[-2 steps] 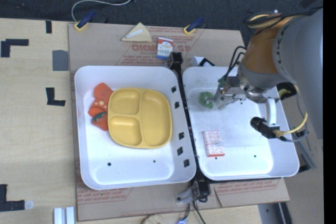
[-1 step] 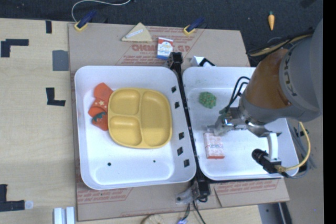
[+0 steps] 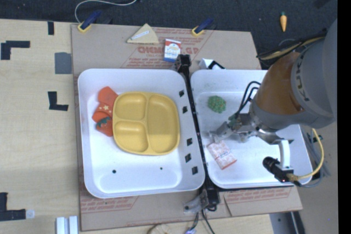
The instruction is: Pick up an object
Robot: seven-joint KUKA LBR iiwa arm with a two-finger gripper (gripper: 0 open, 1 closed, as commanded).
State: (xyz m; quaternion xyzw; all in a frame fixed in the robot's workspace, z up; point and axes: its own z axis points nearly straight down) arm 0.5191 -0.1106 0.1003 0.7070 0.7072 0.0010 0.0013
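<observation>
A grey KUKA arm (image 3: pixel 293 90) with an orange band reaches in from the right of the frame, its claw (image 3: pixel 227 131) lowered into the right-hand white bin (image 3: pixel 252 175) on the worktop (image 3: pixel 33 134). The claw sits low in the middle of that bin, just above a small packet with red print (image 3: pixel 222 155) at the bin's lower left and below a green, knobbly object (image 3: pixel 216 103) towards the upper left. Whether the claw is open or closed cannot be told from this angle, and nothing is visibly held in it.

In the left bin (image 3: pixel 98 172) lies a yellow divided plate (image 3: pixel 147 122), with an orange-red toy (image 3: pixel 104 111) tucked against its left edge. A small red-and-white carton (image 3: pixel 172 50) and a pale wedge (image 3: pixel 143 34) rest on the cardboard sheet above the bins, at upper centre.

The likeliest candidate appears to be the packet, nearest the claw. The risks from here look plain: the packet lies flat against the bin floor, so a closing claw could skate over it or push it towards the dividing wall rather than catch it. A descent slightly off line could also land between the packet and the green object and close on neither.
</observation>
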